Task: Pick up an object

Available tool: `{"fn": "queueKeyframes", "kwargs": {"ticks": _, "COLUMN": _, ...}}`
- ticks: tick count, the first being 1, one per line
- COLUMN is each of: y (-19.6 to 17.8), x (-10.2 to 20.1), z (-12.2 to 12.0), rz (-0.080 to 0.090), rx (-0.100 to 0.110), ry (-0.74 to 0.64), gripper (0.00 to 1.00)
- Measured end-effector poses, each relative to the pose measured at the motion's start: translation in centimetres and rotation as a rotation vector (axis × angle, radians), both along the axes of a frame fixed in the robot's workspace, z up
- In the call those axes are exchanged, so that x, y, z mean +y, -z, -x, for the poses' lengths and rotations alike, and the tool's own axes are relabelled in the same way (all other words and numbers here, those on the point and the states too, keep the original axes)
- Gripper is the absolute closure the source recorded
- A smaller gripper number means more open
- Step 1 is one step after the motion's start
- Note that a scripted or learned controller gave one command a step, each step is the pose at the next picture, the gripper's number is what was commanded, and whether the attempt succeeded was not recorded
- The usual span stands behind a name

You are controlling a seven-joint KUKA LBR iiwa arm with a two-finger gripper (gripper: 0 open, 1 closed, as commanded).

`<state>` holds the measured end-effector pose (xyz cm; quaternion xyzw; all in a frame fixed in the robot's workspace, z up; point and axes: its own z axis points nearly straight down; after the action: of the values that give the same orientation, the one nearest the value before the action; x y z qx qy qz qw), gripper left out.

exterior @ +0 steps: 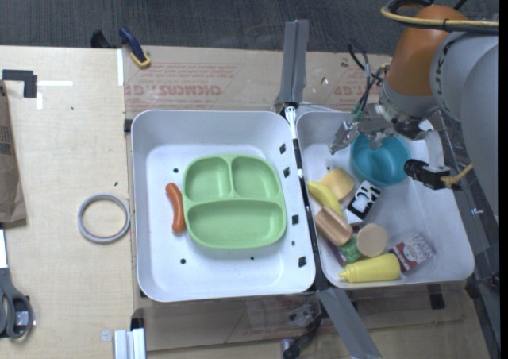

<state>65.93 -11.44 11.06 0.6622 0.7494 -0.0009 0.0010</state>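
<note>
— What's in the 2 bins?

— The left bin [147,214] has a green divided plate [234,202] in the middle, with 3 compartments, and an orange carrot-like piece [176,208] lying just beside the plate's left edge. The right bin [444,238] is crowded: a teal bowl [379,159] near the top, a yellow banana-shaped toy [325,197] touching a pale yellow block [340,183], a black-and-white box [363,200], a tan bun-like piece [332,226], a round wooden disc [371,240], a yellow squeeze bottle [371,269] along the lower rim, and a small red-and-white packet [412,251] beside it.

— And the arm?

— It reaches in from the right, the orange band [417,52] high over the right bin's top corner, the wrist pointing down and leftward. The gripper [367,129] sits right over the teal bowl's upper rim.

— Has it got the bowl?

— I can't tell. The jaws are a tangle of metal against the bowl, so whether they're released or clenched isn't clear from here.

— Anything on the tabletop?

— A grey ring [104,217] left of the left bin.
</note>
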Motion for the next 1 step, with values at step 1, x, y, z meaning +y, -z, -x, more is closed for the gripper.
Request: {"fn": "queueKeyframes", "kwargs": {"ticks": 1, "y": 1.88, "x": 1.49, "z": 6.07, "rz": -0.002, "rx": 0.001, "ry": 0.026, "gripper": 0.00}}
